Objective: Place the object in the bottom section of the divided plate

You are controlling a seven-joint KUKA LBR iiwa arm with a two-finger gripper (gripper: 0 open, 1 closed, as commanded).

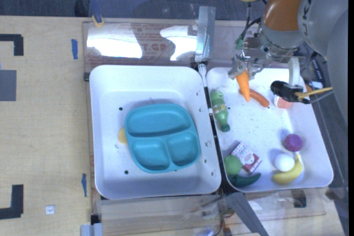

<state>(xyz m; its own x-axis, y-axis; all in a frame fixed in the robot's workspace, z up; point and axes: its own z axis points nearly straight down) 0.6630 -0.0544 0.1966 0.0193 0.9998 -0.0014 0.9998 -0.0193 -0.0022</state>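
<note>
Orange carrot point(243, 84) hangs gripped in pincer point(242, 70).

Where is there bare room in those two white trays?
Left bin: open floor all around the blue divided plate, widest above it. Right bin: a bare patch mid-floor between the green bottle and purple ball. Its bottom edge and top, near the carrot, are crowded.

One fixed camera looks slantwise down on both bins point(99, 119).
</note>
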